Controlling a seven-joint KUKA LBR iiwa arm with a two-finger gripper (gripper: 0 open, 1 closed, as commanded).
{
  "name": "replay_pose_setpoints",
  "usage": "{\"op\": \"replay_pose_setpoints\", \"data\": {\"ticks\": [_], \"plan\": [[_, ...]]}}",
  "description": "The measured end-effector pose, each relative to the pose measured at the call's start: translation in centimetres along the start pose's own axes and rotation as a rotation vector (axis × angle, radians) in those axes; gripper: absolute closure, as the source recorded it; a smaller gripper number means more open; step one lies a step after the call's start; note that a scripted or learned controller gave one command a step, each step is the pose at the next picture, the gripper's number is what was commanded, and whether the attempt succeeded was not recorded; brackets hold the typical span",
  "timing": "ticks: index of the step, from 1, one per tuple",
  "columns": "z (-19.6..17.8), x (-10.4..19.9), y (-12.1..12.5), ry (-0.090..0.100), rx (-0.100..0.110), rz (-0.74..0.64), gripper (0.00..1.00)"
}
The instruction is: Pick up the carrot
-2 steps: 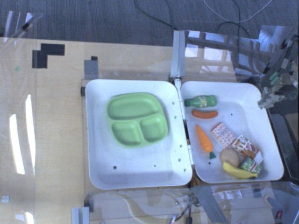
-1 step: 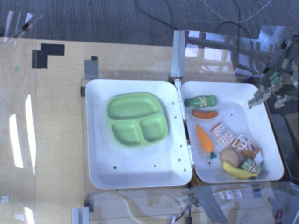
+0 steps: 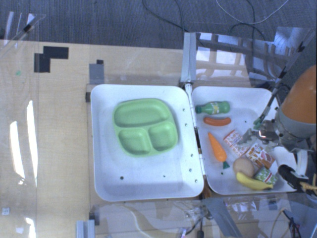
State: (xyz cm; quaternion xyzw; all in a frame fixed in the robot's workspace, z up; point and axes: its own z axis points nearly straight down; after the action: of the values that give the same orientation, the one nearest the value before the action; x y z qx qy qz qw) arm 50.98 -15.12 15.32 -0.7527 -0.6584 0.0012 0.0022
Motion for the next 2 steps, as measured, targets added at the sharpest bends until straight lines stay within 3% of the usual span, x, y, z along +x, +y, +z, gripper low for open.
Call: {"op": "replay_pose_setpoints", "data": {"ticks": [1,2], "plan": [[-0.3,3.5,-1.4,0.001,0.001,0.178,0.0],[4.7,6.2,-2.7,0.002,-0.015,0.059,0.0]]}}
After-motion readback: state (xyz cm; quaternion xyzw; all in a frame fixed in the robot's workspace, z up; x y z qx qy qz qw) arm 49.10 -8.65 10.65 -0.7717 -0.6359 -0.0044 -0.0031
